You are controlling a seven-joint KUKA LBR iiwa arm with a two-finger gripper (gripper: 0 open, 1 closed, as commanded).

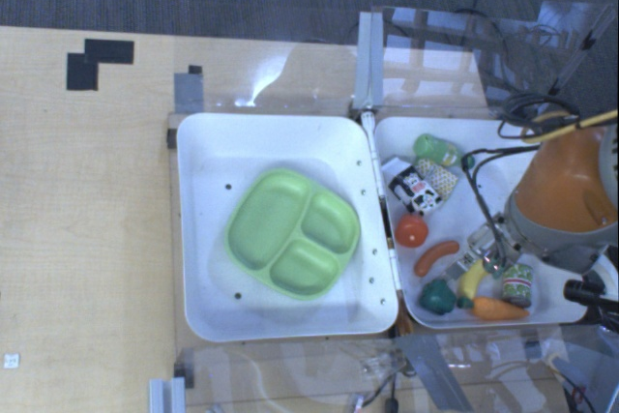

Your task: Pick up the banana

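The banana (471, 282) is small and yellow. It lies in the right bin (455, 129) near the front wall, between a dark green vegetable (437, 297) and a small labelled can (517, 283). My gripper (487, 254) hangs low over the bin, right above the banana's upper end and very close to it. The arm's orange band (571, 179) and grey wrist reach in from the right and hide the bin's right side. Whether the gripper touches the banana cannot be told.
Also in the right bin: a carrot (500, 309), a red sausage (437, 256), a tomato (411, 230), a black-and-white box (416, 191), a green bottle (435, 148). The left bin (208, 208) holds a green divided plate (295, 234). Cables run behind the arm.
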